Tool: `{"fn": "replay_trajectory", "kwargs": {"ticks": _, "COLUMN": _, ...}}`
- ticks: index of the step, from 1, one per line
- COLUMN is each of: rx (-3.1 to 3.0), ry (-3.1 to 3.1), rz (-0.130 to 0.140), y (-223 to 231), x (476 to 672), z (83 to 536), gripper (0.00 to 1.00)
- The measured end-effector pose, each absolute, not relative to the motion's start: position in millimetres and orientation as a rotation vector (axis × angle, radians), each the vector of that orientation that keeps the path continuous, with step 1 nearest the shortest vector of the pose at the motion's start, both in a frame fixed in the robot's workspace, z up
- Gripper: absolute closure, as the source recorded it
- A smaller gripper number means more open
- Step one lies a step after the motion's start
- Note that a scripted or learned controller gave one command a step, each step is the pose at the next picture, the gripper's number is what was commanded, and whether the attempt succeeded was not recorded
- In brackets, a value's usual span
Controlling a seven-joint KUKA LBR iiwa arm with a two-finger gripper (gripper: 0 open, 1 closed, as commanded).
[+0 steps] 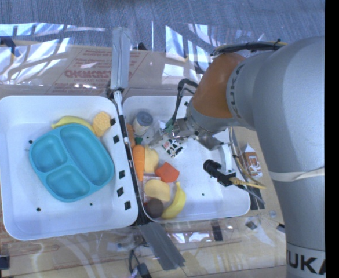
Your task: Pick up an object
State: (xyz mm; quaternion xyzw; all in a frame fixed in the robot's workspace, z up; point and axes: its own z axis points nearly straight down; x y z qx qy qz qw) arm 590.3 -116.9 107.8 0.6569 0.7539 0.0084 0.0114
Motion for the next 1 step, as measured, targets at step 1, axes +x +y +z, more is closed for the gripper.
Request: {"fn": "replay_trajectory", "kwargs": {"ticks": 1, "rx": 2.056, "ry": 2.345, "rz": 0.022, "y": -119.2, "x": 605.9, "z": 107.7, "gripper": 0.00}}
